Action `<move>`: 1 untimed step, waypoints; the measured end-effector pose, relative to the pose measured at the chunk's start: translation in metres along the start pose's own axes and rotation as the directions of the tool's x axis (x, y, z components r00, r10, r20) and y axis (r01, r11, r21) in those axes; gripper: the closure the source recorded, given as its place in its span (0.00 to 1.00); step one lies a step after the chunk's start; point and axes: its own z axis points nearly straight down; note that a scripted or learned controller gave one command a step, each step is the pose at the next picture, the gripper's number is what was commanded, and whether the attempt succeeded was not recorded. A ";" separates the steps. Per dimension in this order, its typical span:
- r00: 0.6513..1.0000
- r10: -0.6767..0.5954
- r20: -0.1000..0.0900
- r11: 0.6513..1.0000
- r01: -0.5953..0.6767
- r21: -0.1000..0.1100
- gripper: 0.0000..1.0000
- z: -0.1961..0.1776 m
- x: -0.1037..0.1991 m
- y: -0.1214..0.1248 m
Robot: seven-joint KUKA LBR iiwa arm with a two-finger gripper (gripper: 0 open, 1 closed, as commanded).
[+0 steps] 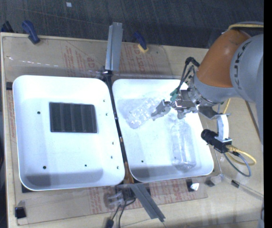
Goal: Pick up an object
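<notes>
Two shallow white bins (pixel 62 177) on the bench; the gripper (pixel 167 107), fingers apparently spread and empty, should centre over the crumpled clear plastic bottle (pixel 138 111) before closing.

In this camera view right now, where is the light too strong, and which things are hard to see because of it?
Camera view: the left shallow white bin is overexposed, its walls washed flat, though the dark ribbed rectangular pad stays crisp; in the right shallow white bin, the crumpled clear plastic bottle and the upright-lying clear plastic bottle nearly vanish against the white; the end effector reads slightly soft.
</notes>
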 end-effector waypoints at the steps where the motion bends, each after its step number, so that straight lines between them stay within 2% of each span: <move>1: 0.897 0.442 0.000 0.897 -0.442 -0.004 0.00 -0.053 0.023 -0.019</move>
